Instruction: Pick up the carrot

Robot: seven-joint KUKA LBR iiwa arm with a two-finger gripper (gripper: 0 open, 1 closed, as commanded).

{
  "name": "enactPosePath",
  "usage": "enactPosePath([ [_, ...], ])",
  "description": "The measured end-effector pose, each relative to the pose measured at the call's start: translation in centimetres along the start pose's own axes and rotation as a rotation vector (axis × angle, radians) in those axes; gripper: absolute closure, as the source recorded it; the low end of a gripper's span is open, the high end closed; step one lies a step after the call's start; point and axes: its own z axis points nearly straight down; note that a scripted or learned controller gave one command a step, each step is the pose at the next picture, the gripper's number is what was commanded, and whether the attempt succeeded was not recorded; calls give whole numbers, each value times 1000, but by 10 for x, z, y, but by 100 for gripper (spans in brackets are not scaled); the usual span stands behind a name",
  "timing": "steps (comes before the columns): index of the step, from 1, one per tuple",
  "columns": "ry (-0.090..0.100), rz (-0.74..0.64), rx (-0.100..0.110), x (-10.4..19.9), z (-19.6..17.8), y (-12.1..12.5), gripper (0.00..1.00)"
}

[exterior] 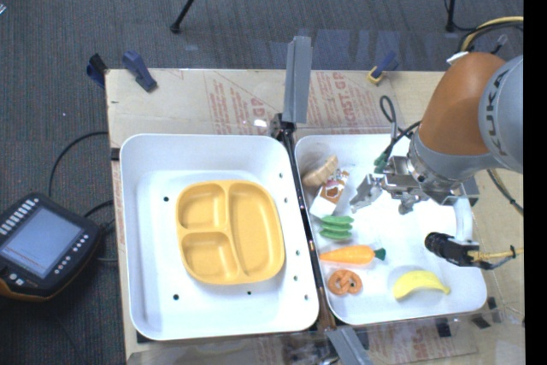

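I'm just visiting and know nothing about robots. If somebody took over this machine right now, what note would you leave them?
Tool: hanging over the right bin, above the toys; I cannot tell if it is open or shut, and nothing is seen in it.
Carrot: lying flat in the right bin, between the green pea pod and the pretzel, with the banana to its right.
Yellow plate: in the left bin.
Done: nothing yet.
Left: reach the carrot, grip it, lift it.

Two bins side by side on my table [205, 98]

Left bin [137, 184] holds the tray [231, 232]; right bin [466, 291] has carrot [347, 255] between beans [337, 226] behind and pretzel [344, 281] in front, banana [419, 284] right.
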Motion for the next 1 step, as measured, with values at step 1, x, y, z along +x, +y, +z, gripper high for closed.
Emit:
enactPosePath([
  [1,2,246,-6,-1,85,-64,0],
])
